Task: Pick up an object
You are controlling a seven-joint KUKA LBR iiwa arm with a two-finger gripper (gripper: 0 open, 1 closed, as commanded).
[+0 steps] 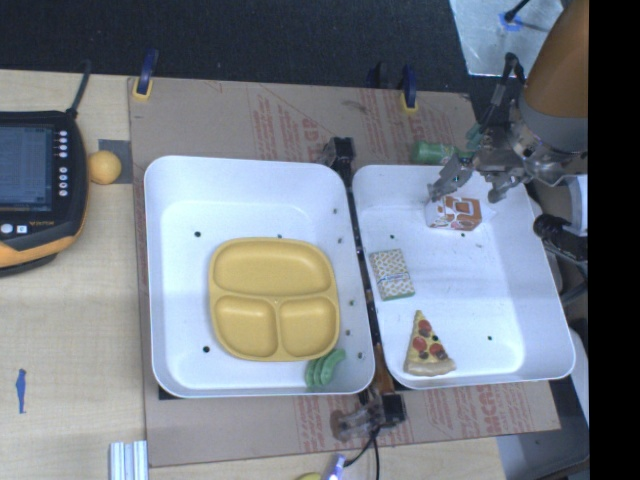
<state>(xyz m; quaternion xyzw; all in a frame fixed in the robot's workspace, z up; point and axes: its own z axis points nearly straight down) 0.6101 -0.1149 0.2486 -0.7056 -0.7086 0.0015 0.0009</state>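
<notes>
Nearest you lies the pizza slice [428, 346], but your claw [470, 180], spread wide, hovers over the orange-and-white packet [457, 212] by the right bin's [520, 298] far edge, where it may slip.

KUKA arm [560, 68], right side of frame.
Broad orange band above a grey wrist collar; below it a dark metal gripper [470, 183] of thin angular links and struts, a black cable running up beside it.

Wooden bench [60, 338]; dark floor [250, 18]
</notes>
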